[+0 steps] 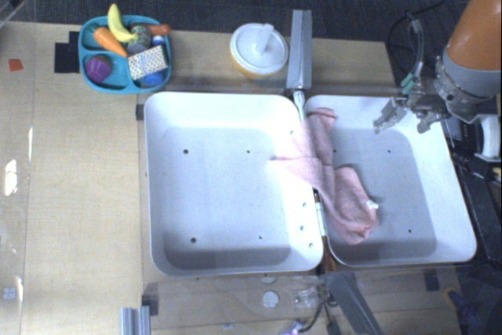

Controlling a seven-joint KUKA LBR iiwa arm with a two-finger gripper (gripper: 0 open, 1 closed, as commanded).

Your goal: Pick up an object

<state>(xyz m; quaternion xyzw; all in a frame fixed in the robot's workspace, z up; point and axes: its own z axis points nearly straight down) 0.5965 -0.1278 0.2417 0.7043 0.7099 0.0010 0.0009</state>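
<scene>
A pink cloth [333, 178] lies draped over the divider between the two white bins, with most of its bulk in the right bin [423, 239] and a corner reaching into the left bin [220, 247]. My gripper [406, 117] hangs over the right bin's far right part, well to the right of the cloth and above it. Its two fingers are spread apart with nothing between them. The grey arm with its orange band enters from the upper right.
A blue tray [90, 82] of toy food sits on the bench at the far left. A white lidded cup [260, 49] stands behind the bins beside a grey metal post [300, 51]. Cables run at the upper right.
</scene>
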